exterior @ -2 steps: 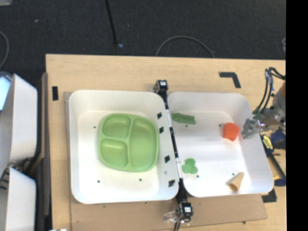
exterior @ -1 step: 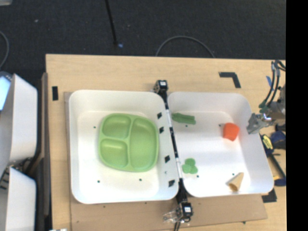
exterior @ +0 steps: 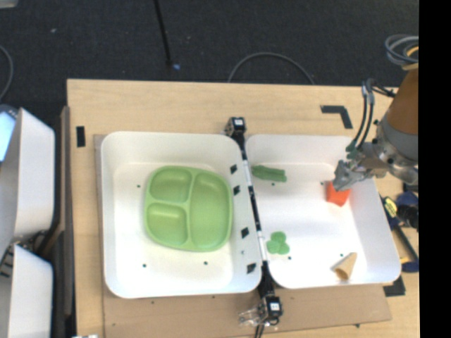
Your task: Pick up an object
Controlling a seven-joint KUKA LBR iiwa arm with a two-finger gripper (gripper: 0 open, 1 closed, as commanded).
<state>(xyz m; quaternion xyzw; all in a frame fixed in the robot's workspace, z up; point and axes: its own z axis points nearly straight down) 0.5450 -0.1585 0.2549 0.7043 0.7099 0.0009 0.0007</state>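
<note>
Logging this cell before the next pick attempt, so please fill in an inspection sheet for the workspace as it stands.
Surface: wooden bench bearing left bin and right bin, side by side.
Job's things: orange block, green strip, green clover piece and tan cone in the right bin.
Clutter: green divided plate in the left bin.
Grippers: pincer just above the orange block; finger state unclear.
Cables: black cables on the dark floor; hoses on the arm.
Surroundings: white equipment at left.
</note>
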